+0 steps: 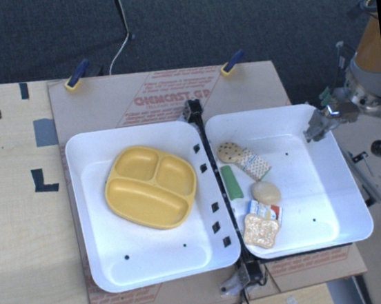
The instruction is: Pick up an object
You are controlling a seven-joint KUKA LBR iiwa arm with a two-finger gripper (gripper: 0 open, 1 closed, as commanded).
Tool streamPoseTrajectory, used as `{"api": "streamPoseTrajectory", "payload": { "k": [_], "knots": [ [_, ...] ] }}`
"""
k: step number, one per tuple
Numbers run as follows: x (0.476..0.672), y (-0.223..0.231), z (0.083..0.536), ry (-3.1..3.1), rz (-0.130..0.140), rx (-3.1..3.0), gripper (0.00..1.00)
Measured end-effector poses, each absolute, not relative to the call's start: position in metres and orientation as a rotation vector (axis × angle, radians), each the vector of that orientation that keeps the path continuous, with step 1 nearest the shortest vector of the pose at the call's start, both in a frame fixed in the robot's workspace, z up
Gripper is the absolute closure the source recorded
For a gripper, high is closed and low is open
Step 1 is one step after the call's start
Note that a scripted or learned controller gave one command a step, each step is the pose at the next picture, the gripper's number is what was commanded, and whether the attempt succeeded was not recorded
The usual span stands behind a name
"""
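Note:
The right bin (320, 186) holds several small items along its left side. They are a round speckled cookie (229, 152), a patterned packet (255, 165), a green bar (231, 182), a beige round lump (266, 193), a small blue and red packet (263, 210) and a square cracker (260, 230). My gripper (318, 126) hangs over the far right rim of this bin, well away from those items, with nothing visible in it.
A yellow divided plate (152, 185) lies in the left bin (101, 264). Black clips run along the divider between the bins (214, 200). Two blue and yellow clamps (77, 74) pin the cardboard at the back. The right bin's floor is bare on its right half.

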State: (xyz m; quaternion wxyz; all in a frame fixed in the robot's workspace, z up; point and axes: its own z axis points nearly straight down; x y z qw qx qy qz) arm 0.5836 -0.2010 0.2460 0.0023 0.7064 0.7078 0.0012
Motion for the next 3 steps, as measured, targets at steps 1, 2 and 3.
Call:
{"api": "streamPoseTrajectory", "payload": {
  "k": [1,2,3],
  "knots": [
    [0.593,-0.144,0.253,2.229,0.002,2.214,1.0],
    [0.592,-0.085,0.255,2.23,0.001,2.214,1.0],
    [0.599,-0.037,0.258,2.23,0.0,2.215,1.0]
  ]
}}
